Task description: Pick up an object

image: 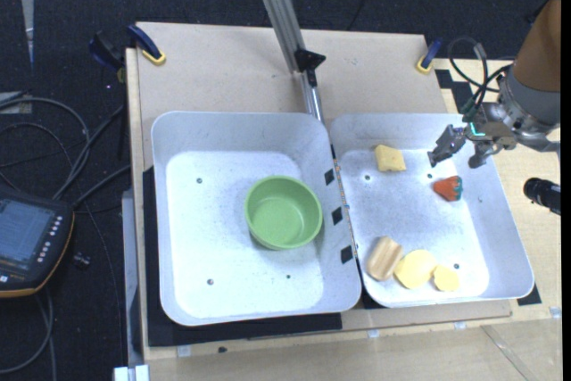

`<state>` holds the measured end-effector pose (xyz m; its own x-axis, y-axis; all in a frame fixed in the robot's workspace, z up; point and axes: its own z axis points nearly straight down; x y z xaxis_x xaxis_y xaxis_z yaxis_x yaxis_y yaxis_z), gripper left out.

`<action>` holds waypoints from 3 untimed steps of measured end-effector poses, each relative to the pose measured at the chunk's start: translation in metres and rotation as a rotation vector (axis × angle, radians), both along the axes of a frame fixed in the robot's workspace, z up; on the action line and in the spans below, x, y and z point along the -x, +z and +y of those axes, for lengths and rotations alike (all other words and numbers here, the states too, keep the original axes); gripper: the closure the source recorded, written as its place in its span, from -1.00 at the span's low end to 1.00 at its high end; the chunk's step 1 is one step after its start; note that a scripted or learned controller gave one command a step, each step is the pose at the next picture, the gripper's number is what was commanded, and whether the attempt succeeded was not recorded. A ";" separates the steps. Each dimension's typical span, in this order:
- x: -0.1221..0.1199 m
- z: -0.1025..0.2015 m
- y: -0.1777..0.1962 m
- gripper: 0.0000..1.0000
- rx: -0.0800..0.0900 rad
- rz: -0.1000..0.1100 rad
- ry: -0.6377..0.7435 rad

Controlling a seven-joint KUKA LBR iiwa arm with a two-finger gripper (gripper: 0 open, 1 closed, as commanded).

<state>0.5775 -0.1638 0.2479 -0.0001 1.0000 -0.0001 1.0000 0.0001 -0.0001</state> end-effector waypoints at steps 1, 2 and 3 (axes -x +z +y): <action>0.000 0.000 0.000 -1.00 0.000 0.000 0.000; 0.004 0.002 -0.043 -1.00 -0.001 0.003 0.000; 0.003 0.008 -0.087 -1.00 -0.001 0.004 0.000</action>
<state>0.5744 -0.1554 0.1610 -0.0006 1.0000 0.0008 1.0000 0.0006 -0.0038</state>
